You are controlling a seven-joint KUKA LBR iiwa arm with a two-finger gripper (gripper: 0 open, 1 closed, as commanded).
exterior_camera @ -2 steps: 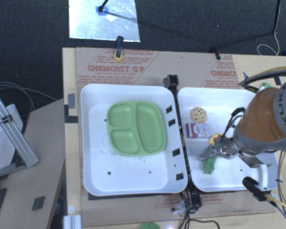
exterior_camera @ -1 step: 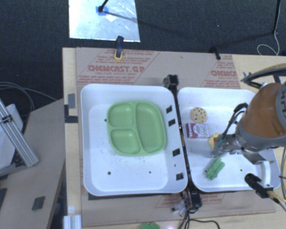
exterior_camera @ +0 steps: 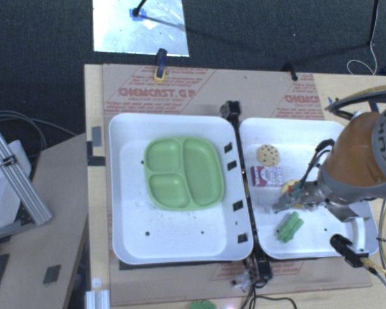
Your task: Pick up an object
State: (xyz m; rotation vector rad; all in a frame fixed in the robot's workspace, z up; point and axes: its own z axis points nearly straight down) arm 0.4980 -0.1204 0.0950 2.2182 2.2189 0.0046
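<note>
In the right bin [exterior_camera: 309,131] lie a round tan cookie-like disc [exterior_camera: 267,154], a small red and white carton [exterior_camera: 266,176] and a green lumpy toy [exterior_camera: 288,227]. My gripper [exterior_camera: 284,203] hangs low over the bin's middle, just right of the carton and just above the green toy. A small yellow thing [exterior_camera: 291,187] shows at the gripper's upper edge; whether it is gripped is unclear. The grey and orange arm [exterior_camera: 360,159] covers the bin's right part.
The left bin [exterior_camera: 125,237] holds a green divided plate [exterior_camera: 183,172]. A black divider with clips [exterior_camera: 241,185] runs between the two bins. Both bins rest on a cardboard sheet [exterior_camera: 199,89].
</note>
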